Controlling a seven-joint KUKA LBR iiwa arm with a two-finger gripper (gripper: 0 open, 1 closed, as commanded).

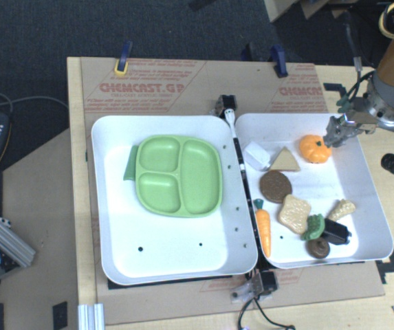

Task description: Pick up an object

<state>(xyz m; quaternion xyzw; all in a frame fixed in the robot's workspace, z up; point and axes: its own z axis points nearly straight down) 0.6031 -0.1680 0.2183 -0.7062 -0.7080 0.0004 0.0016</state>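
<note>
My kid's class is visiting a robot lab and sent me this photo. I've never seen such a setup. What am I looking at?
One camera fixed above a bench looks down at a slant. Two shallow white bins sit side by side. The left bin holds a green divided plate. The right bin holds toy food: an orange pumpkin, a carrot, a brown cookie, a cracker and other small pieces. The grey robot arm reaches in from the right; its gripper is beside the pumpkin. I can't tell whether it holds anything.

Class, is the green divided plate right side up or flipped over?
Right side up: the green divided plate shows its three hollow compartments, lying in the left bin.
</note>
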